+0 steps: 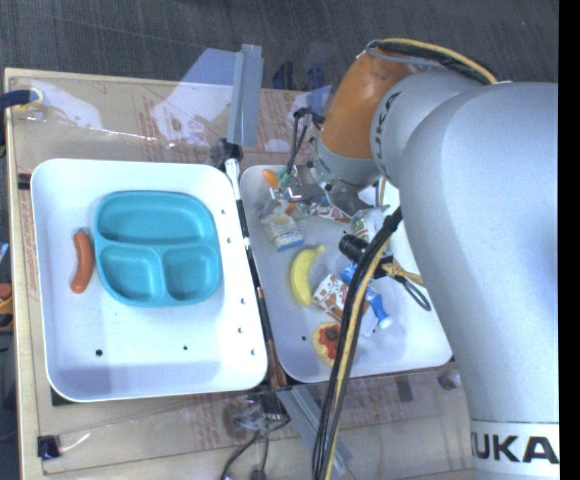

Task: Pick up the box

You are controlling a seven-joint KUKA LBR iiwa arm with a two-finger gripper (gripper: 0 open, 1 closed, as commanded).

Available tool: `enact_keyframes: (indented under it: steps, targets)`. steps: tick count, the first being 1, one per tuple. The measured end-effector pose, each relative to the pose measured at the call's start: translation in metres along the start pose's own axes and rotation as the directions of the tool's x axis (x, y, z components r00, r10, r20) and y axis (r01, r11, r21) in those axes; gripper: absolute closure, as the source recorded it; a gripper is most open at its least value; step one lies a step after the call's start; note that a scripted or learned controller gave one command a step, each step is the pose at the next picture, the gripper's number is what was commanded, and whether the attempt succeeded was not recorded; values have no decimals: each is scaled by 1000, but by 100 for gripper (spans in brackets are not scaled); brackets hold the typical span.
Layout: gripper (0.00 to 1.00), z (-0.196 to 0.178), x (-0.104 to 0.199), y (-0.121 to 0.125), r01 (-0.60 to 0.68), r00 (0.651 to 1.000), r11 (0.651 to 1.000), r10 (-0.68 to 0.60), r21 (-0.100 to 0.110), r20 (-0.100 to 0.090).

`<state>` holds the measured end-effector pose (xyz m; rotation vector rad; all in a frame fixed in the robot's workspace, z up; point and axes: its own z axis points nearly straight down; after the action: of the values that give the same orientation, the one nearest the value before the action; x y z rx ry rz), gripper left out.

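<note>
Camera view: arm poised over cluttered right bin

Left bin holds a blue tray and sausage. Small box lies in the right bin's far corner, beside a banana. Tool hovers just above it, grip state unclear; descent and closing apparently come next.

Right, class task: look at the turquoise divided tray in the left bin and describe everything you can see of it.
The turquoise divided plastic tray looks like smooth moulded plastic, a rounded rectangle with three compartments: one long one along the far side and two smaller ones nearer the camera. It lies flat, open side up, in the upper middle of the left white bin. An orange sausage-shaped toy lies just beside its left edge; whether they touch I cannot tell.
</note>
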<state>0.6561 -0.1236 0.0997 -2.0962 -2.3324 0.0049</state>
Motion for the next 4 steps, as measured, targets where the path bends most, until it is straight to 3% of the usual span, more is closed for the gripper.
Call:
enact_keyframes:
  steps: [1, 2, 3, 4]
  targets:
    - [0, 0, 0, 0, 0, 1000, 1000, 0, 0, 0]
    - [0, 10, -2, -35, 44, 999, 999, -44, -1, 0]
    - [0, 9, 2, 1, 60, 998, 998, -60, -4, 1]
    - [0, 9, 3, -39, 59, 998, 998, -59, -2, 1]
